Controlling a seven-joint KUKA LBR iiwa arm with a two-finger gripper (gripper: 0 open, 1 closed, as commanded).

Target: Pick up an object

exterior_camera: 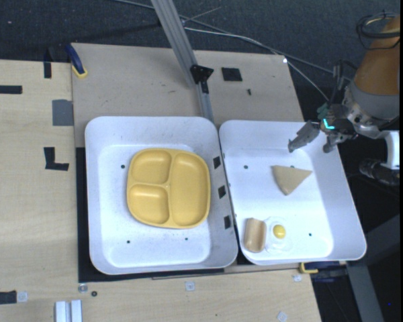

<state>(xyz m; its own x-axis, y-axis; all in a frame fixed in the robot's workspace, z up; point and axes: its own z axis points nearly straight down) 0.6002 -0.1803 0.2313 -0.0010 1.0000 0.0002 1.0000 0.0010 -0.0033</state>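
Near edge of right bin: a small tan cylinder-like piece (pixel 254 235) lies just beside a toy fried egg (pixel 277 233), white with a yellow yolk; the two look to be touching or nearly so, close to the front wall.
Right bin: the white bin (pixel 336 200) holds three loose things, all apart from the gripper.
Wedge: a tan wedge-shaped piece (pixel 291 178), like a slice of bread or cheese, lies flat near the middle of the right bin, well apart from the egg and the cylinder-like piece.
Left bin: the white bin (pixel 107 180) carries a yellow divided plate (pixel 168 187) with three compartments, lying flat about at its centre.
Gripper: the gripper (pixel 314 138) hangs over the far right corner of the right bin, beyond the wedge and not touching it; its two dark fingers are spread apart, one pointing towards the left, and nothing sits between them.
Arm: the grey arm (pixel 376 92) with its orange band enters from the right, above the bin's far right rim.
Far bench: a slanted metal pole (pixel 178 32) rises behind the two bins.
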